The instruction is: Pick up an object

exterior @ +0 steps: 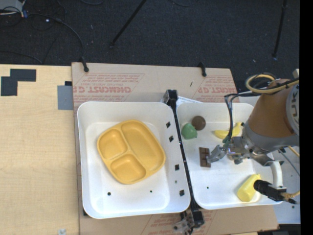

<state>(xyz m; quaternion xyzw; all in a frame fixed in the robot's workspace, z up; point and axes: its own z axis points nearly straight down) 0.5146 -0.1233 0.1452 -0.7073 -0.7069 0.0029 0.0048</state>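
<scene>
Divided tray [130, 151] in left bin [93, 199], ball [198, 122] and block [204, 156] in right bin [215, 199]

Cardboard sheet [146, 80] beneath two bins [93, 180]

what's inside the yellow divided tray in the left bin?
Nothing visible: all three compartments of the yellow plastic divided tray show bare yellow bottoms. It lies in the left white bin; the bin floor beneath it is covered, so unseen.

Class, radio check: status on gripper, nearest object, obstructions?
Gripper low in right bin, at brown block; grip unclear. Green ball, brown ball close behind. Yellow tray in left bin.
</scene>
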